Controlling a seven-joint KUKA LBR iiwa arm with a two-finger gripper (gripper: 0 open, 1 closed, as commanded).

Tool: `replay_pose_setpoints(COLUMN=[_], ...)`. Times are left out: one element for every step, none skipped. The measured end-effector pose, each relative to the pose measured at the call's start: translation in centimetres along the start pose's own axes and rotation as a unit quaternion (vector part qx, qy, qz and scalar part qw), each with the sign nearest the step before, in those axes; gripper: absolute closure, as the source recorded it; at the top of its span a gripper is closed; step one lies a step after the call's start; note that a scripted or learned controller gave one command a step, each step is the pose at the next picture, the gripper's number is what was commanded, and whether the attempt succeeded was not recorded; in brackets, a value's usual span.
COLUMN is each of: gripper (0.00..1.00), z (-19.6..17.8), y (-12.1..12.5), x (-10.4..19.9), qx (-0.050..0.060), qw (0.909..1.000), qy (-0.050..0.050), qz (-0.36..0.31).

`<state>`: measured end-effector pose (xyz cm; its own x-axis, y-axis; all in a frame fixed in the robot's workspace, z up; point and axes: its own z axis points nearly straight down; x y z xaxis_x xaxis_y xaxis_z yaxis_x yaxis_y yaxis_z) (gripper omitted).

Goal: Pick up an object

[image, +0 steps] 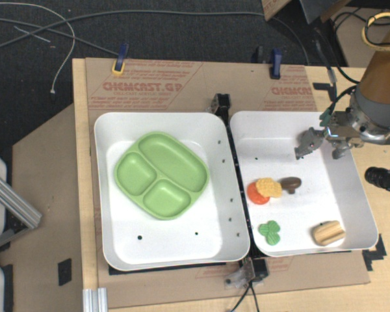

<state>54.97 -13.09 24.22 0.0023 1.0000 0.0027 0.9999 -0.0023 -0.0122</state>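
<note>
I see the left bin (117,239) holding a green divided plate (161,174). The right bin (351,194) holds a red and yellow toy (265,190), a brown piece (290,184) just beside it, a green piece (270,232) and a tan block (328,233). The gripper (322,143) hangs over the right bin's far side, fingers spread and gripping nothing. Cardboard (156,86) covers the bench; cables (32,25) lie on dark floor.

Evenly and brightly lit from above — soft shadows only, mild glare on the white bins (172,255), slightly soft toward three o'clock.
</note>
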Motion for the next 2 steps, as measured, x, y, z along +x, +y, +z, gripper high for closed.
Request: replay_pose_setpoints(gripper=[0.00, 0.00], z=[-0.5, 4.1], y=[0.2, -0.4], x=[0.0, 0.5], qx=[-0.006, -0.003], qw=[1.0000, 1.0000], qy=[-0.001, 0.000], qz=[-0.001, -0.001])
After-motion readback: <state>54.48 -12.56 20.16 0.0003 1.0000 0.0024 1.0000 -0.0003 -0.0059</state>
